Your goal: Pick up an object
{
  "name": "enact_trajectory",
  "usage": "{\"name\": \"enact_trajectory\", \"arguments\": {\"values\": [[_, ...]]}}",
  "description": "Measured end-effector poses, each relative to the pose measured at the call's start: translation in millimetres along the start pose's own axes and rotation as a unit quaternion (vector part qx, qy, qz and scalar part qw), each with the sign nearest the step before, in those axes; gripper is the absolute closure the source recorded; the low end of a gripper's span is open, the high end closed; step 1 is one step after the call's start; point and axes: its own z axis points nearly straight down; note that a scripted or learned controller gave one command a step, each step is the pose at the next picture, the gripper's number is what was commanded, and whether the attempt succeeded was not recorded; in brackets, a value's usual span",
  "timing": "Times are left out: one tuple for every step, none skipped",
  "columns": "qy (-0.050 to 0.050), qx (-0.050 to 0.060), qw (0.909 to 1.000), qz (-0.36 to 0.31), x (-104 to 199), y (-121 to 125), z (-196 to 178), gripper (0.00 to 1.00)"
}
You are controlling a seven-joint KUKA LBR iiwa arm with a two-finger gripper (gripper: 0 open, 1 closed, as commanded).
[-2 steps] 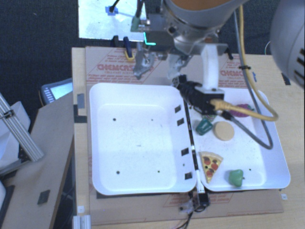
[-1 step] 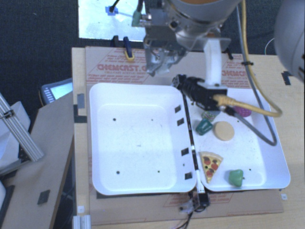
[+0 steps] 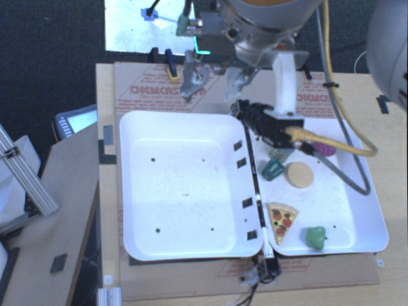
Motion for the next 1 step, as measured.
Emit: {"name": "enact_trajectory", "arguments": {"values": [[0.001, -0.001, 1.0000, -0.001, 0.4, 0.2, -11.5, 1.00]]}}
